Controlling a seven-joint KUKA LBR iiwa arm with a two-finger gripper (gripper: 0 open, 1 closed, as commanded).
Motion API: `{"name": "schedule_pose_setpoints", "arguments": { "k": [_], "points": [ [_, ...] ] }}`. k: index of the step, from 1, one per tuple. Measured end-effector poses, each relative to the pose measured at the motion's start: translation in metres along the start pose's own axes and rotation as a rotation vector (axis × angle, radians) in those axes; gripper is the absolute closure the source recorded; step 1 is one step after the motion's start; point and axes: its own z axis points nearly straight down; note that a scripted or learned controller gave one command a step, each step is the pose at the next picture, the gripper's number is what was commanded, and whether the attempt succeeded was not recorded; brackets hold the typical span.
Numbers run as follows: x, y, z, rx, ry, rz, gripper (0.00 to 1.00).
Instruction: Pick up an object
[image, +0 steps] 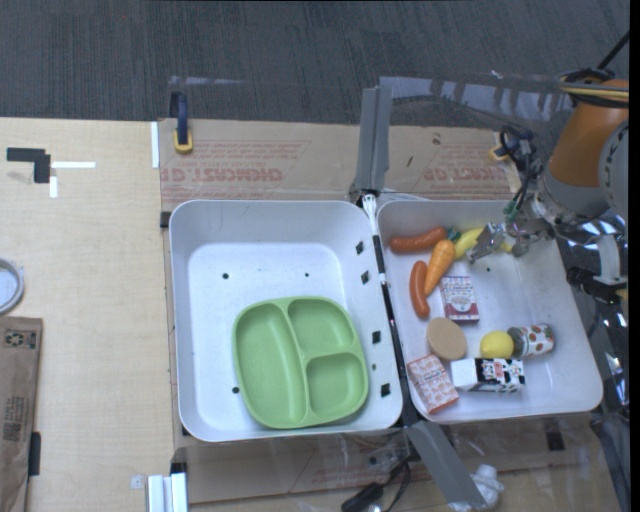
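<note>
Pale wooden bench under brown cardboard, with two white bins side by side and dark carpet beyond the far edge. Nearest, in the left bin: a green divided plate, lying flat toward the near right corner, bare white floor along the far and left walls. In the right bin, along the near edge: a red-and-white carton tilted at the near left corner, touching a black-and-white carton just to its right. Just behind those, a tan oval piece, a lemon and a small can in a loose row. Farther in, a small red box, a red sausage-like piece by the left wall, and a carrot slanting between them. At the far left corner, a second red sausage, then a yellow piece just beside the gripper, on its left, close enough to touch or nearly so. Gripper low over the far edge of the right bin, open or closed: cannot tell, nothing visibly gripped. Open white floor along the right wall of that bin, from the gripper down toward the can. Grey arm with orange band above the far right corner.
</note>
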Motion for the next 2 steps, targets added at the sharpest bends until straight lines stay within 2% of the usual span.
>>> {"name": "schedule_pose_setpoints", "arguments": {
  "k": [1,2],
  "points": [
    [0.0521,0.0098,-0.0034,-0.013,-0.020,-0.250,0.00],
    [0.0520,0.0094,-0.0125,-0.011,-0.020,-0.251,1.00]
  ]
}}
